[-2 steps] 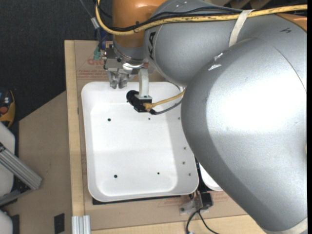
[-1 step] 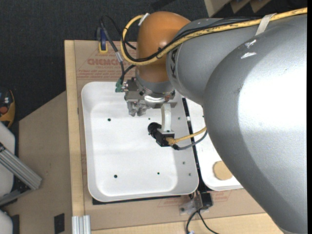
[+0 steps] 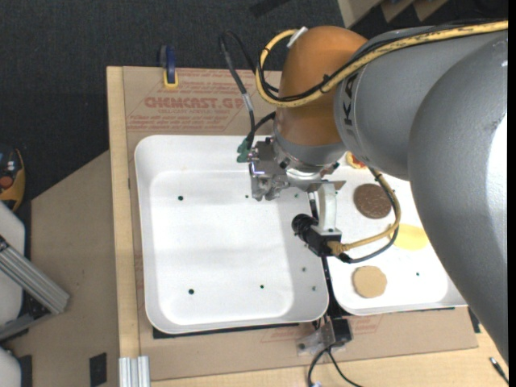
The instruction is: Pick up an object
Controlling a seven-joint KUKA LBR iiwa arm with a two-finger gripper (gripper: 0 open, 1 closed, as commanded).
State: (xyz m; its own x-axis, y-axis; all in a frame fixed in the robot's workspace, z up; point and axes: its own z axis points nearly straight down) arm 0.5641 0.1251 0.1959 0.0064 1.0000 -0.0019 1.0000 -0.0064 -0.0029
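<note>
My gripper (image 3: 263, 185) hangs over the back right part of the left white bin (image 3: 161, 216), under the orange wrist band. In the right bin (image 3: 427, 293) lie a dark brown round disc (image 3: 373, 201), a yellow flat piece (image 3: 411, 237) and a tan round disc (image 3: 370, 281). All three lie to the right of the gripper, apart from it. The grey arm covers much of the right bin's far side. Nothing shows held at the gripper.
Both bins rest on a brown board (image 3: 197, 99) with red print. A blue clamp (image 3: 168, 63) sits at its far edge. Cables (image 3: 355, 248) loop from the wrist over the divide between the bins. A metal rail (image 3: 32, 280) lies at the left.
</note>
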